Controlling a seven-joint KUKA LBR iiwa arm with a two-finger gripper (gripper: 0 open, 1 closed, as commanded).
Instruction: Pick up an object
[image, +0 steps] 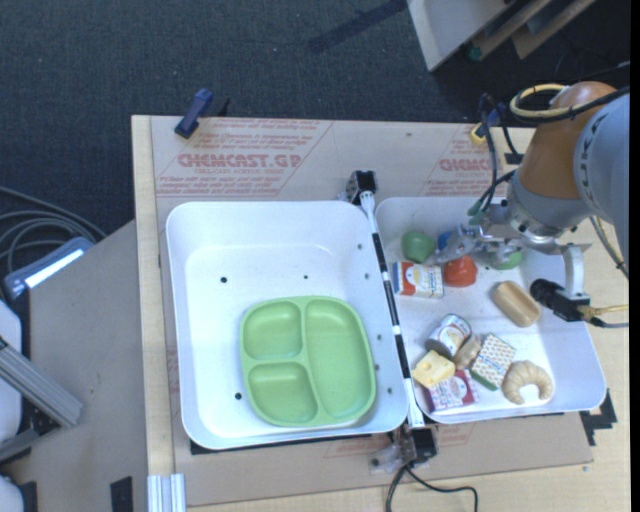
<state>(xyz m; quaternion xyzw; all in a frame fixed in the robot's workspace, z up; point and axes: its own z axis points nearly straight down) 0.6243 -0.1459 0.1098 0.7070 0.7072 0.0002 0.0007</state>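
The right bin (580, 350) holds several small food items: a green ball (418, 244), a red round item (460, 271), a small white carton with red label (421, 281), a tan bread roll (515, 303), a can (450, 331), a yellow cheese wedge (434, 369), a croissant (528, 381) and a checked packet (492, 360). My gripper (478, 243) hangs low over the far part of this bin, just above the red item and beside the green ball. Nothing can be seen held in it.
The left bin (200, 250) contains a green divided plate (304, 358). A black clamp (362, 184) sits at the far end of the divider between the bins. A blue clip (192, 113) lies on the bench's far left corner. The arm's black attachment (560, 298) overhangs the right bin's right side.
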